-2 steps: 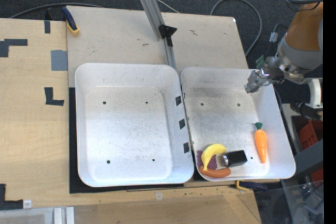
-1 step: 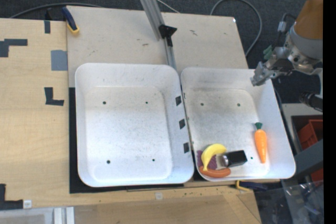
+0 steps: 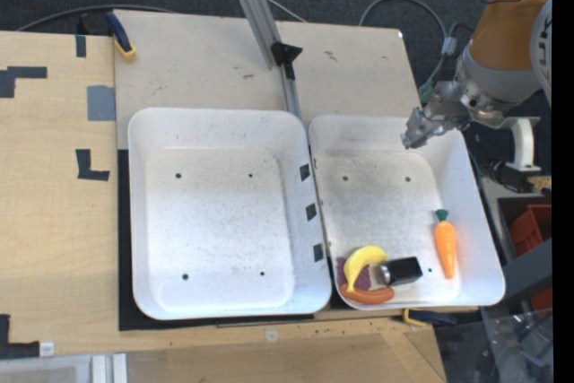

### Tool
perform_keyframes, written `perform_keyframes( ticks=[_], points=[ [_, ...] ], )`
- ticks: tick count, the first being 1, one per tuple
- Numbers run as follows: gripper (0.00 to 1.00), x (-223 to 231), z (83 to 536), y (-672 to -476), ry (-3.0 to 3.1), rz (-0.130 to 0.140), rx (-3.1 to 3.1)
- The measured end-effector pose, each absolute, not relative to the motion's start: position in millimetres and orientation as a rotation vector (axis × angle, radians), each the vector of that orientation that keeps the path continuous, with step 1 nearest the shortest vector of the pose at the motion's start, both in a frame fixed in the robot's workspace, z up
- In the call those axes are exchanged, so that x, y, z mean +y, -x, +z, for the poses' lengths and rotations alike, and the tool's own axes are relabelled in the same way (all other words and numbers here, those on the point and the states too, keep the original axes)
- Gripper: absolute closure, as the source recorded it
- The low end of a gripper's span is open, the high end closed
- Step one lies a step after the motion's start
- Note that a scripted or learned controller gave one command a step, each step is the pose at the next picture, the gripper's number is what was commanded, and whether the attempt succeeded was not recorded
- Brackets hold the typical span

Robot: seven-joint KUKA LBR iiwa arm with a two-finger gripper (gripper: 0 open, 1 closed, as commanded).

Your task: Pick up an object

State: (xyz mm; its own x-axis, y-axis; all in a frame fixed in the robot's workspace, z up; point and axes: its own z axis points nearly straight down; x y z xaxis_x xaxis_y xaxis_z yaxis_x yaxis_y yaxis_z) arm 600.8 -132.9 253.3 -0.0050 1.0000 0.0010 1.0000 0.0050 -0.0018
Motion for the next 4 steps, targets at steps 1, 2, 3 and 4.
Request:
perform_keyframes(
  ticks=[1,2,3,4],
  points=[
    [1.0,-69,250,-611.8,2.211,-0.001,-2.228],
    [1.0,-13,254,-621.8,2.212,-0.002,-2.229],
    [1.0,30,243,-628.1,2.214,0.002,-2.226],
    [1.0,77,245,-638.1,2.215,0.001,-2.227]
  ],
)
